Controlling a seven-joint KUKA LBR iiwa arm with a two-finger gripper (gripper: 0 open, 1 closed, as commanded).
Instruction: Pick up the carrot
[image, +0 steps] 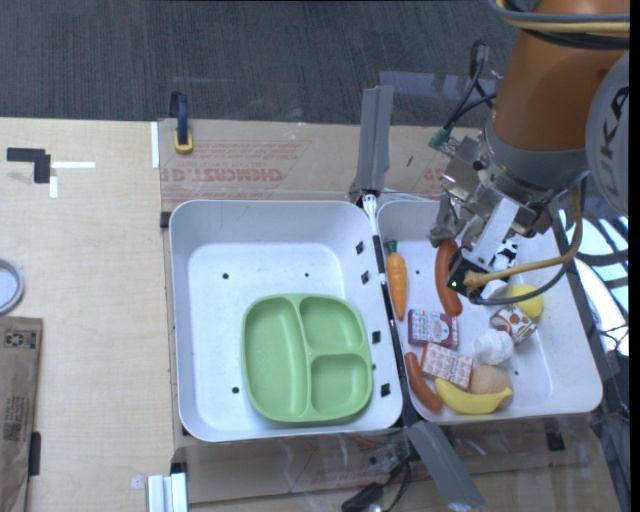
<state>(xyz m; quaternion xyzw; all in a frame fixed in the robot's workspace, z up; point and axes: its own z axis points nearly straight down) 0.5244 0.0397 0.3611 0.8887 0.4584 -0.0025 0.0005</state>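
One carrot (396, 283) lies in the right bin (565, 352) on your counter (85, 270), along its left wall. Your jaws hang over that bin, near the carrot; you cannot tell their opening.

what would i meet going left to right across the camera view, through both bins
green divided plate → carrot → upper red sausage → lemon
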